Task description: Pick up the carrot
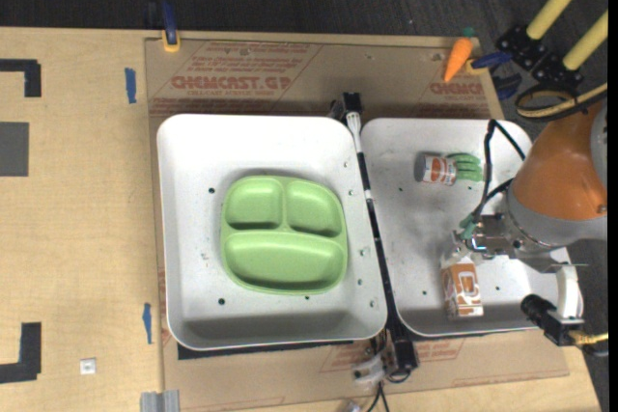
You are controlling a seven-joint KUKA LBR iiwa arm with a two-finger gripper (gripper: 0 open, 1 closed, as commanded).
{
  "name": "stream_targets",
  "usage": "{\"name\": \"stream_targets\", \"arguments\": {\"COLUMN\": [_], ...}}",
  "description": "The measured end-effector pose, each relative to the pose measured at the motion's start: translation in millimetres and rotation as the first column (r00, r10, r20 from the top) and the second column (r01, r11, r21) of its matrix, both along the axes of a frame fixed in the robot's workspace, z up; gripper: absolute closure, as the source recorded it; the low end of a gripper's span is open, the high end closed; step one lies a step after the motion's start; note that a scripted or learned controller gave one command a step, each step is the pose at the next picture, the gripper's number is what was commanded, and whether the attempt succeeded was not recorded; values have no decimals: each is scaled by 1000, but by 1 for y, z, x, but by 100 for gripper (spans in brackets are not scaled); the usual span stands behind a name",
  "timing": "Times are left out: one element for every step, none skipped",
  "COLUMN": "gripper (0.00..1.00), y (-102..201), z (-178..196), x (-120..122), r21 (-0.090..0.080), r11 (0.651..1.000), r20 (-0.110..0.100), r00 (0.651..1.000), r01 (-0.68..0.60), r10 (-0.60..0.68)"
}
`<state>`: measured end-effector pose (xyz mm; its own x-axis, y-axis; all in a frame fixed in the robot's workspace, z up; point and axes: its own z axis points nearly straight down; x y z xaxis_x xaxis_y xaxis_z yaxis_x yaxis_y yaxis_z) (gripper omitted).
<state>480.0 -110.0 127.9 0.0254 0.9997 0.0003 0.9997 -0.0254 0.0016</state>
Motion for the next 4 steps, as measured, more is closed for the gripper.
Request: {"name": "stream_targets", "arguments": {"gripper": [100, 100, 100, 100], "y": [6, 85, 23, 90], "z": [8, 57, 57, 57], "x": [0, 0, 0, 3], "r21": [-1, -1, -3, 0], "r11": [1000, 960, 847, 761], "r20": [0, 1, 0, -1], "r00": [1000, 960, 847, 761], "r01": [-31, -281, -532, -648], "r10": [31, 281, 532, 648]}}
